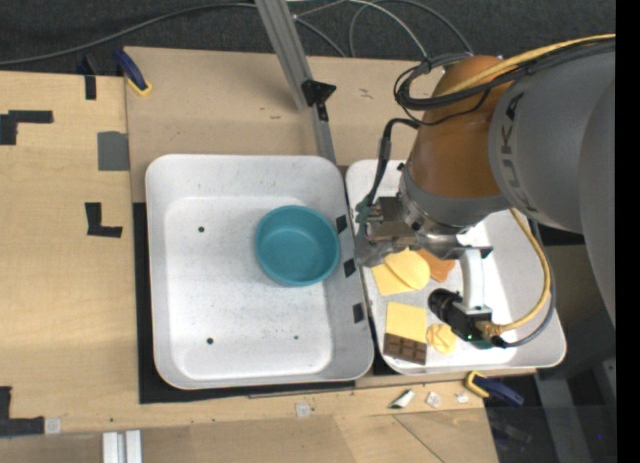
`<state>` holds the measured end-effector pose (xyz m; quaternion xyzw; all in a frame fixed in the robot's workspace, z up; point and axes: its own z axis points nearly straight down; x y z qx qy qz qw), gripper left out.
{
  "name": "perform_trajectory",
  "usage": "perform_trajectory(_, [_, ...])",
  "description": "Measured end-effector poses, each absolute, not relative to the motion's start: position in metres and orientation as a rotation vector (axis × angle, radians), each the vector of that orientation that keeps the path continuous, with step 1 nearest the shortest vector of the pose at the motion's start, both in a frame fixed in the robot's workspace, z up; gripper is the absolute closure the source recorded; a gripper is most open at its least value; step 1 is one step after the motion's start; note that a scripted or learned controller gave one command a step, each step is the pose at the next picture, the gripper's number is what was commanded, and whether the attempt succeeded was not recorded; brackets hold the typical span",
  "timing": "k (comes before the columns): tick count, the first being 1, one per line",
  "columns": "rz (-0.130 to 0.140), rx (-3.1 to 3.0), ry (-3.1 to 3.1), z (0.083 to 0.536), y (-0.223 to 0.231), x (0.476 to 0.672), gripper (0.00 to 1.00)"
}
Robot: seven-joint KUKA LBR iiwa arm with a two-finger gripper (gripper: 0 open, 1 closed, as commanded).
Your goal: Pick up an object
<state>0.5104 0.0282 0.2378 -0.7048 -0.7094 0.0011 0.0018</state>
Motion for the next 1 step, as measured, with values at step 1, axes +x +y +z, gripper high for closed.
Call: perform_trajectory(1, [0.005,-2.212,-2.226,0.2262,0.0750,0.5082,1.00])
